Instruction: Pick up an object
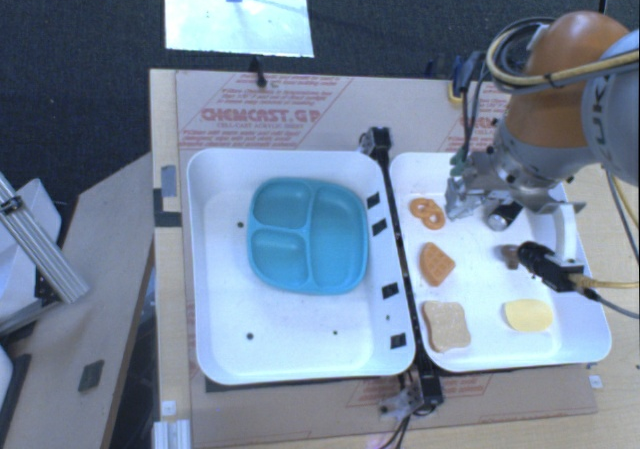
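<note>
The right bin [590, 337] holds several small food pieces. A brown pretzel [427, 212] lies near its left wall, with an orange nugget-shaped piece [436, 264] just in front of it. A slice of toast [446, 324] rests at the front left, and a pale yellow round piece [527, 315] at the front right. My gripper [472, 205] hangs low over the back of this bin, just right of the pretzel and apart from it. Nothing shows in its grasp.
The left bin [220, 337] holds a blue divided plate [305, 235] in its middle. A black-clipped ridge [393, 247] separates the two bins. The grey and orange arm [560, 97] comes in over the right bin's back right corner.
</note>
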`<state>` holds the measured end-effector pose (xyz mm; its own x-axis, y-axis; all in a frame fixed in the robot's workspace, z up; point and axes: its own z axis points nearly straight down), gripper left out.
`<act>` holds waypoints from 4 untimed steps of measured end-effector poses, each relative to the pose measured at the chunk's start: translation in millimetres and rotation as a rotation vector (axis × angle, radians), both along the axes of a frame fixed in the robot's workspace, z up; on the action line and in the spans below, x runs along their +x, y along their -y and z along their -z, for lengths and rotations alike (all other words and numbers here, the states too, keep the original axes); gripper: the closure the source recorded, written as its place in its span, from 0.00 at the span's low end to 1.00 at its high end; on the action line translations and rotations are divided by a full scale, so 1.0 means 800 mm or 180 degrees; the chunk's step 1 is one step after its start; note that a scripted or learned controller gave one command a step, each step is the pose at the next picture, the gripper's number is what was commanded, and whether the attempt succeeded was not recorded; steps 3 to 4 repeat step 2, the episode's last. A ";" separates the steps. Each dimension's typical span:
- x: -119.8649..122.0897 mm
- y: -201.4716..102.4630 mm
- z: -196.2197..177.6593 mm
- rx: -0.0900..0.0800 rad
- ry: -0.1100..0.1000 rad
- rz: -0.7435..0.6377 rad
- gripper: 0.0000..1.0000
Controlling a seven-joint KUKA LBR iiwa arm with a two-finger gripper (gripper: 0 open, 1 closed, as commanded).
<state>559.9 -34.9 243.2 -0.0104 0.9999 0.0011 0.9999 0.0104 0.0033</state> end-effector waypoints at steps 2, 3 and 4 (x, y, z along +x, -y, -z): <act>0.040 -0.120 0.021 0.0002 -0.0003 -0.0001 1.00; 0.040 -0.120 0.021 0.0002 -0.0003 -0.0001 1.00; 0.040 -0.120 0.021 0.0002 -0.0003 -0.0001 1.00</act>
